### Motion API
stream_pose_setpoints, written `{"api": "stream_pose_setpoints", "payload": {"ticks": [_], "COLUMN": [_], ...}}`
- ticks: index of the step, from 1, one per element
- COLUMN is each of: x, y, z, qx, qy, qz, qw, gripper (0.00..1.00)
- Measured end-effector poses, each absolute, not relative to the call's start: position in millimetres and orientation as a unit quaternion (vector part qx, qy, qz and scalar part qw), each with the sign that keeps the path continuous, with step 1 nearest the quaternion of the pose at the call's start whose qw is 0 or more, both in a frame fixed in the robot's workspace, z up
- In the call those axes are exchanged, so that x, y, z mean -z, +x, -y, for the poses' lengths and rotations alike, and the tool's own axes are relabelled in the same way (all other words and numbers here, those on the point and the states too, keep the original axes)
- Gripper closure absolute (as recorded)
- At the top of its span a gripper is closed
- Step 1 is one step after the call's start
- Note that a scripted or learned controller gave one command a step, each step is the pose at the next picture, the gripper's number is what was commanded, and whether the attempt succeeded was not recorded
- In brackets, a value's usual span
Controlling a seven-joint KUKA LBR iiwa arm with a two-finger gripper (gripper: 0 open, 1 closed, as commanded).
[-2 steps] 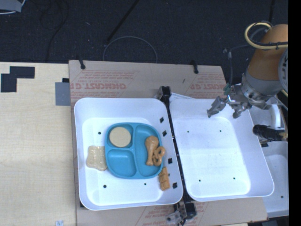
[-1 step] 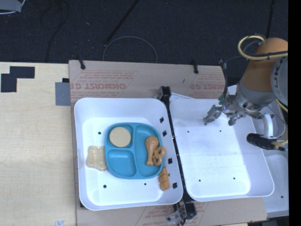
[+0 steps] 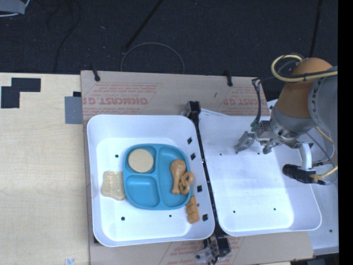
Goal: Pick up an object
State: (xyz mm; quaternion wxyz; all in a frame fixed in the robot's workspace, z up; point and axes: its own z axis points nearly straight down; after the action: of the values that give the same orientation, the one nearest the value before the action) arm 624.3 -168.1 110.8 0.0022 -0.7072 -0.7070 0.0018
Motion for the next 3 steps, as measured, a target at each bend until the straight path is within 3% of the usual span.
{"api": "stream_pose_setpoints", "payload": {"ticks": [1,3], "x": [-124,-221], "y": [624.8,620.2], "z": [169,175], "qx": [-0.0011,0.0008], "qy": [-0.708,-0.707], "qz": [0.706,0.707], "qw": [0.001,-0.002], "gripper": [1.00,1.00]}}
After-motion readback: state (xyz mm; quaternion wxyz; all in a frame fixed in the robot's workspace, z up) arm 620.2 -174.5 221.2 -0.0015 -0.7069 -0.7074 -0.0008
